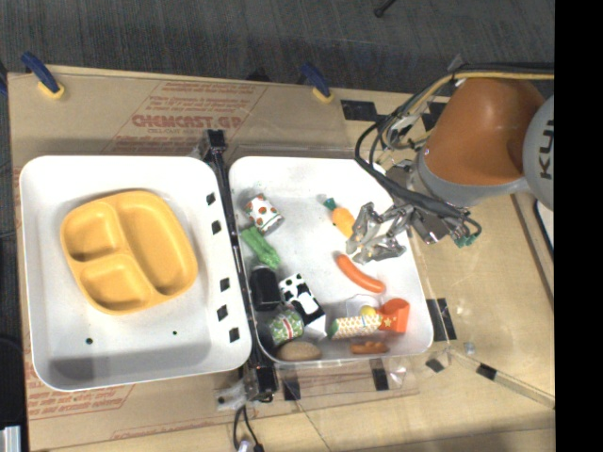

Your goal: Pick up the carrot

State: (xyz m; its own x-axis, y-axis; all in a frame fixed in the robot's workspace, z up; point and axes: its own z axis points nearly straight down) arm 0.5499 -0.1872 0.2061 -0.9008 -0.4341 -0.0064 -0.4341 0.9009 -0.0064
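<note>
A: What's the setting?

B: A bench covered in brown cardboard (170,111) with red printing, dark floor beyond its far edge. 2 blue clamps (42,73) pin the cardboard's far edge. On it sit 2 shallow white bins side by side.

A: Largest things first?

B: The left bin (57,347) holds a yellow divided tray (127,250) with 3 compartments, lying towards the far left. The right bin (301,172) holds a clutter of small toys. The arm (480,135) comes in from the right, its orange band over the bin's right rim.

A: And the gripper?

B: The gripper (369,243) hangs low in the right half of the right bin. Its metal fingers look bunched, but I cannot tell whether they are clenched or released. I see nothing between them.

A: Where is the carrot?

B: The carrot (341,217) lies in the right bin, far from the near wall, just left of the gripper, orange with a green tip pointing far-left. It seems to touch the gripper's side, though I cannot be sure.

A: The rest?

B: A red sausage (361,273) lies just near of the gripper. A green vegetable (259,248) lies by the left wall, a small red-and-white can (263,214) beyond it. Along the near wall: a black-and-white cow toy (303,298), a green round can (286,327), a brown potato (300,350), and an orange cup (396,314).
</note>
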